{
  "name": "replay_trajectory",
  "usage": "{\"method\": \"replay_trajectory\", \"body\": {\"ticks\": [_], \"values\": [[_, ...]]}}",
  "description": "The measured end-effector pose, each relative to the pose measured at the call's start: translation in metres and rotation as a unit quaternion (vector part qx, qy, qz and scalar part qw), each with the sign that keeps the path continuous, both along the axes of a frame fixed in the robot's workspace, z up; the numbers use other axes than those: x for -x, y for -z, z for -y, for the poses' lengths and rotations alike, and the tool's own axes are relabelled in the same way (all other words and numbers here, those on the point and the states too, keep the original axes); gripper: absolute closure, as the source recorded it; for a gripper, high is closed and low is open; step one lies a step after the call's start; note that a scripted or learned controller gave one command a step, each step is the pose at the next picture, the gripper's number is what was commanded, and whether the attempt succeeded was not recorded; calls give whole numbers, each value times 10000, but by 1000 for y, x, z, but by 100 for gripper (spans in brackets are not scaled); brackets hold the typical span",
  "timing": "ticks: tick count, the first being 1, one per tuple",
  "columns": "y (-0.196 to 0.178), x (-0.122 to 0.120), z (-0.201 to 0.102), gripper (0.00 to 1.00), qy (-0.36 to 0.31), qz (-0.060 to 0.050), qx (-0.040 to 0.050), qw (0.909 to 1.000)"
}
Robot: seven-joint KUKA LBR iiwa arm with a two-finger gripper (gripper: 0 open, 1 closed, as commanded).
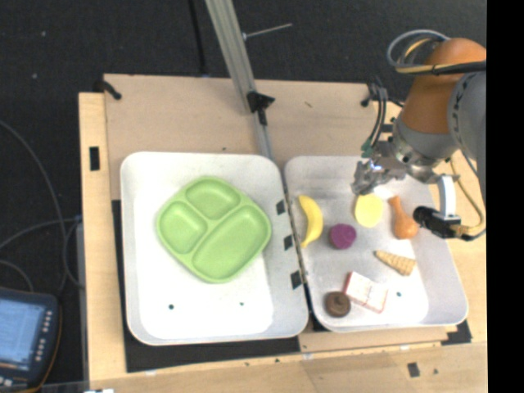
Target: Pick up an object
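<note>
Two fingers, hard to read at this slant, hang at the gripper (pixel 366 180) just above the top edge of the lemon (pixel 369 210); whether they are spread or pressed together I cannot tell, and nothing shows between them. The lemon, one yellow rounded piece, lies in the upper middle of the right bin (pixel 327 169), its long axis running roughly up and down the view.

Seven things lie in that bin, one of each. Just right of the lemon is a carrot (pixel 400 219), long axis near vertical, thin end up. Below and left sits a purple ball (pixel 343 236). One banana (pixel 310 219) curves along the bin's left wall, ends pointing left. A cone (pixel 395 261) lies lower right, its tip pointing upper left. A red-and-white box (pixel 365 291) and a brown round piece (pixel 336 304), possibly a doughnut, sit near the bottom rim.

Open floor remains in the bin's upper left corner and along its right side below the carrot.

The left bin (pixel 147 301) holds one green plate (pixel 214 228) with three compartments, with bare white floor around it. Both bins rest side by side on the worktop (pixel 164 113).
</note>
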State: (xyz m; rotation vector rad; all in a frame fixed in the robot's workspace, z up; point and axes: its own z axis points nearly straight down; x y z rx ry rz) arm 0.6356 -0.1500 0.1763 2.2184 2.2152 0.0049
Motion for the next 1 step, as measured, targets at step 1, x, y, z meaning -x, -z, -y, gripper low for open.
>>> {"method": "replay_trajectory", "body": {"ticks": [1], "values": [[-47, 3, 6, 100, 12, -2, -1, 10000]]}}
